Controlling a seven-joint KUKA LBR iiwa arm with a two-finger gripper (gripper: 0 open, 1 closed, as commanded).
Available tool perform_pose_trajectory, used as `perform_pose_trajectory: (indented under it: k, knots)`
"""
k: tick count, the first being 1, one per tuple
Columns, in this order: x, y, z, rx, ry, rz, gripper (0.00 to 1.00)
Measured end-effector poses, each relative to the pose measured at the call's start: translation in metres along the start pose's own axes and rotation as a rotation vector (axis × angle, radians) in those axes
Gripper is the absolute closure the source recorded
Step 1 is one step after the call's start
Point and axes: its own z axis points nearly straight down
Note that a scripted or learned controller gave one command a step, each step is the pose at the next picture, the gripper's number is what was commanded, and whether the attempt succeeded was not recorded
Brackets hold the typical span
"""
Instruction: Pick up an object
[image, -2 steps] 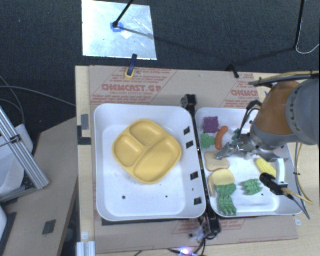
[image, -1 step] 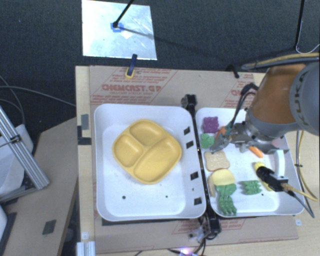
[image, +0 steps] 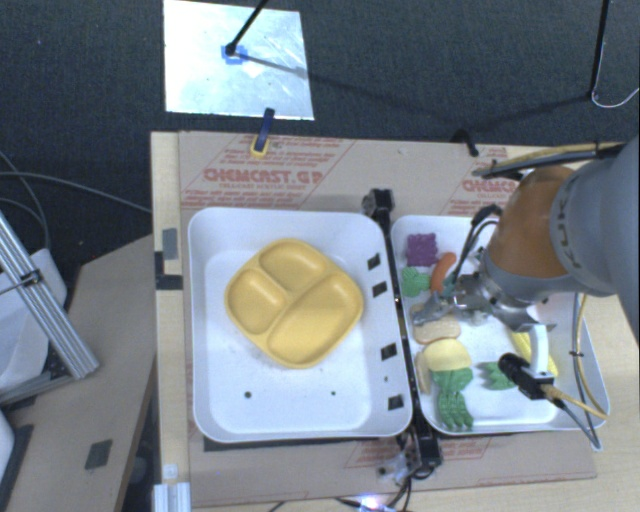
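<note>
The right bin (image: 500, 420) holds several toy foods. A purple grape bunch (image: 421, 247) lies at its far left, with an orange carrot (image: 444, 268) and a green piece (image: 413, 281) just below it. Nearer are a tan flat piece (image: 437, 327), a yellow piece (image: 444, 354), a green leafy piece (image: 452, 395) and a small green piece (image: 495, 376). My gripper (image: 446, 302) is low in this bin, between the carrot and the tan piece, right above the tan piece's upper edge. The grey arm with its orange band (image: 530, 230) covers the bin's right half.
The left bin (image: 200, 330) holds a yellow divided plate (image: 293, 301). A black divider with clips (image: 392, 300) runs between the bins. A yellow item (image: 522, 345) and a black cable fitting (image: 522, 377) sit under the wrist. Cardboard lines the bench beneath.
</note>
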Motion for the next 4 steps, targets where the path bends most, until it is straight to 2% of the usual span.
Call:
perform_pose_trajectory:
  k: [1,2,3,4]
  knots:
    - [0.002,0.022,-0.004,-0.004,0.000,-0.007,0.00]
    - [-0.025,-0.077,-0.004,-0.004,-0.001,0.004,0.00]
    - [-0.006,-0.010,-0.004,-0.009,-0.001,-0.010,0.00]
    - [0.044,-0.041,-0.137,-0.013,0.002,-0.012,0.00]
